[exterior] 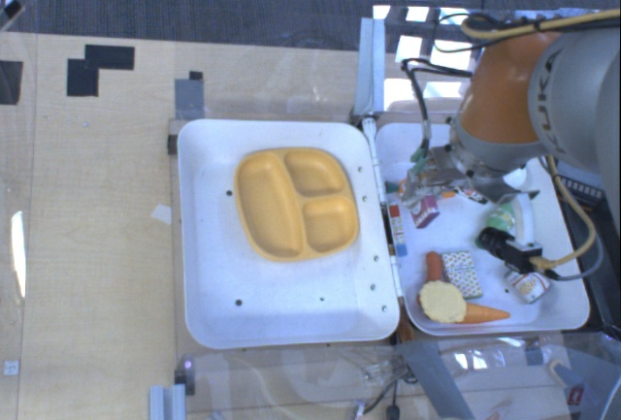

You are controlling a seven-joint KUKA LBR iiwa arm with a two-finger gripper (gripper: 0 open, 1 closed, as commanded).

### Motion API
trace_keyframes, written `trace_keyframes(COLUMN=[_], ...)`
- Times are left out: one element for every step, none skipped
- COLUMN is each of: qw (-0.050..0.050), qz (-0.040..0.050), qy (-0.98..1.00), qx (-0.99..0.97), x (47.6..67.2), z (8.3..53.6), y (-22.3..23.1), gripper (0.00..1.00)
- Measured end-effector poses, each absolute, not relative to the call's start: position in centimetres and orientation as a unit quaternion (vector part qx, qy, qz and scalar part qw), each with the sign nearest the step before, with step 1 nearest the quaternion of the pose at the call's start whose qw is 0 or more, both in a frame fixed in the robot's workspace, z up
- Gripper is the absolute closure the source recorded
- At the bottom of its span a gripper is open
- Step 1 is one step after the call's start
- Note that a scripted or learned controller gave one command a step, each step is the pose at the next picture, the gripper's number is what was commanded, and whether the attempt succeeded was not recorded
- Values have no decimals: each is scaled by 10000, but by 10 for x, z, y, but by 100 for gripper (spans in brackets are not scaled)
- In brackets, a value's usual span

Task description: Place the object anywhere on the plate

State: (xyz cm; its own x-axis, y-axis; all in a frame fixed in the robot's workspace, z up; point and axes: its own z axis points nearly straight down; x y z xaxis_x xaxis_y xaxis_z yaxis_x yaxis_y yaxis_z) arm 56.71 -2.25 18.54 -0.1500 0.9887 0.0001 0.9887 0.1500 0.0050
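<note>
Pale wooden worktop (97,214) carries a yellow three-compartment plate (296,202), unlabelled; right of it, the end effector (427,183) hangs, its state untellable.

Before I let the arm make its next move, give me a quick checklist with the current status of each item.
1. Yellow plate sits flat in the left bin: ok.
2. Plate compartments free to receive something: ok.
3. Items ready in the right bin, carrot included: ok.
4. Hand over the right bin: ok.
5. Object between the hand's fingers: cannot tell.
6. Black cable away from the plate: ok.
</note>
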Motion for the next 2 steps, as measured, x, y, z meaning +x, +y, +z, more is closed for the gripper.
trace_keyframes(qw=[6,9], qz=[13,13], qy=[7294,7296], qx=[6841,6839], x=[592,592], z=[185,185], y=[63,63], gripper=[100,0])
